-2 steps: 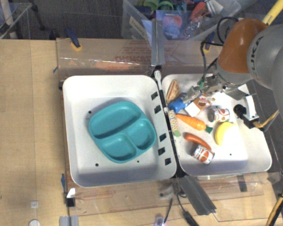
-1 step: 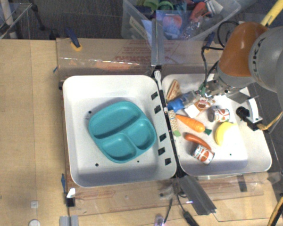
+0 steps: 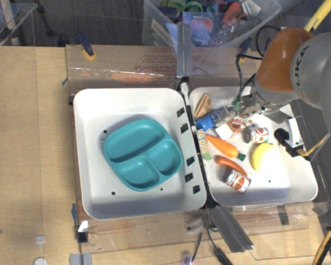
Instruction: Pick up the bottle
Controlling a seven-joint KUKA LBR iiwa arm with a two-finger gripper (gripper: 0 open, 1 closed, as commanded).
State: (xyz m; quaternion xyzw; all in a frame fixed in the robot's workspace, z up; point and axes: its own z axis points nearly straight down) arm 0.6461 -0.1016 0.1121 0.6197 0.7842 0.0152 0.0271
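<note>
Right bin (image 3: pixel 298 189), smooth white plastic: blue bottle (image 3: pixel 206 121) lies tilted at far left, beside a tapered orange carrot (image 3: pixel 222 146) and rounded yellow banana (image 3: pixel 260 155). Hand (image 3: pixel 244 105) low right of the bottle; grip state unclear. Left bin (image 3: pixel 88 148): glossy teal divided plate (image 3: pixel 142 154).

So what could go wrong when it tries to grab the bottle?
1. The bottle lies flat near the bin's inner wall, so the tool may have little room and could bump the wall.
2. A carrot and a white card sit right beside it, so the tool might nudge or catch those instead.
3. A flat, round bottle could roll away.
</note>
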